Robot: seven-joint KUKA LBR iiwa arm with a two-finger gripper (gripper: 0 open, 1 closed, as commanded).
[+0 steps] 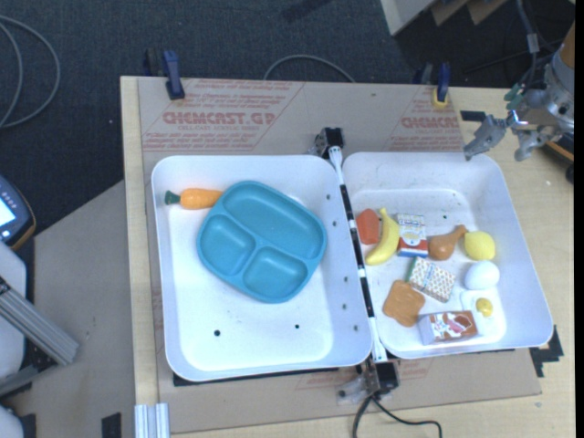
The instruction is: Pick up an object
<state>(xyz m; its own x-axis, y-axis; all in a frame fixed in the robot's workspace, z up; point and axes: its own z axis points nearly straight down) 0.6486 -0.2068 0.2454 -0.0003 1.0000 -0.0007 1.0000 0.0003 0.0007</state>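
Observation:
My gripper [502, 144] hovers over the back right corner of the right bin [511, 185], fingers spread open with nothing between them. Below it, toy food lies in that bin: a banana [387, 239], a red-orange piece [367, 225], a small carton [412, 233], a brown drumstick [445, 242], a lemon [479, 245], a white egg [482, 276], a patterned packet [432, 279], a bread piece [403, 303] and a flat box [449, 326]. All of them sit well in front of the gripper.
The left bin [182, 327] holds a blue divided plate [263, 241] and a carrot [194, 198] at its back left. A black hinge strip [351, 245] runs between the bins. Blue clamps [171, 69] grip the board's back edge.

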